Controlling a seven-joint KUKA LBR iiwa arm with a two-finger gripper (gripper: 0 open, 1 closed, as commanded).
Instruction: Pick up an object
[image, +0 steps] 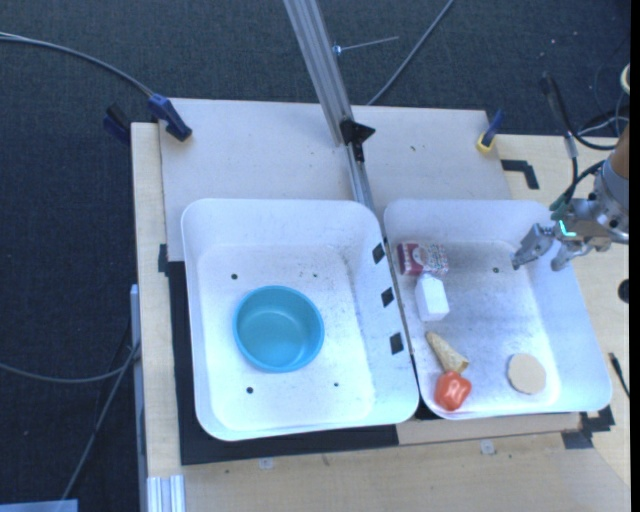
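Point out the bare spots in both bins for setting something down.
Left bin: free all around the blue bowl. Right bin: free middle, between white block and round cookie. Crowded along its left wall: red carton, cone, red pepper.

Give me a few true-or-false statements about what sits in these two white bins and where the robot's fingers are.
1. The blue bowl sits in the left bin. True.
2. The gripper holds the red pepper. False: the pepper lies in the right bin, apart from the fingers.
3. The round cookie lies in the right bin. True.
4. The white block is inside the blue bowl. False: it lies in the right bin, beside the red-and-white carton.
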